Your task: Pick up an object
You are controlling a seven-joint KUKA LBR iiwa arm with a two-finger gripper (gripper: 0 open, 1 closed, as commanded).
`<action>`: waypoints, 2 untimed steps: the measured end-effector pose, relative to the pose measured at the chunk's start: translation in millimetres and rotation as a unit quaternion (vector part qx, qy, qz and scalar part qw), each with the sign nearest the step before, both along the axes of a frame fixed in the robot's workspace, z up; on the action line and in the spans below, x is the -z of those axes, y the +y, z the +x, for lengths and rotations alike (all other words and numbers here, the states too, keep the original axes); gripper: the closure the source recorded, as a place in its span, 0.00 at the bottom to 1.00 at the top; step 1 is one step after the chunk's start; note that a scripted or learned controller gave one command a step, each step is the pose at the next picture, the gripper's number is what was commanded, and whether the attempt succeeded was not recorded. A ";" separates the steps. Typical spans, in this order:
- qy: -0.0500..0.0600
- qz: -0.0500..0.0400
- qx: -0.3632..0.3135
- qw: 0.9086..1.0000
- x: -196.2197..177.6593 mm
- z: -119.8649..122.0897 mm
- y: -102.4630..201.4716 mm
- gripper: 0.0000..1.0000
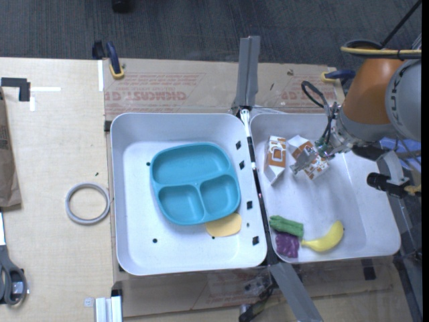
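So the gripper [307, 158] is down in the right bin [375, 247], reaching in from the right, and its tip sits right on top of a little orange-and-white carton [318, 167]. The metal bits and the carton run together from this angle, so I can't tell what state the hand is in, whether it's got the thing clamped or is just resting on it.

That small carton looks like the pick. My guess is it's light cardboard, stiff enough to squeeze on two flat opposite faces but easy to crush or tip if it gets pinched on a corner. It's lying tilted, so a grab across the shorter sides would probably be safest.

Just to the far side of the hand from the arm there's a bigger white carton with orange print [275, 158], close beside the small one, maybe touching, hard to say. That one could get bumped.

Further out, toward the near edge of the bin, there's a banana [326, 237], a green piece [286, 225] and a purple one [287, 245] bunched together, well apart from the hand.

Across the divider, the left bin [131, 247] has a blue divided plate [195, 183] with something yellow [224, 226] poking out from under it. A grey ring [88, 202] sits on the bench way out past that.
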State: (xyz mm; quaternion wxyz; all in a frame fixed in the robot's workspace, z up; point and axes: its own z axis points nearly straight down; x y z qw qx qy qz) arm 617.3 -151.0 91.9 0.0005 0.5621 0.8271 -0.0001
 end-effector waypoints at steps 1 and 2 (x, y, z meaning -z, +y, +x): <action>-0.001 -0.001 0.002 1.000 -9.8 0.5 -1.8 1.00; 0.001 0.000 0.083 0.997 -138.8 -15.8 62.7 1.00</action>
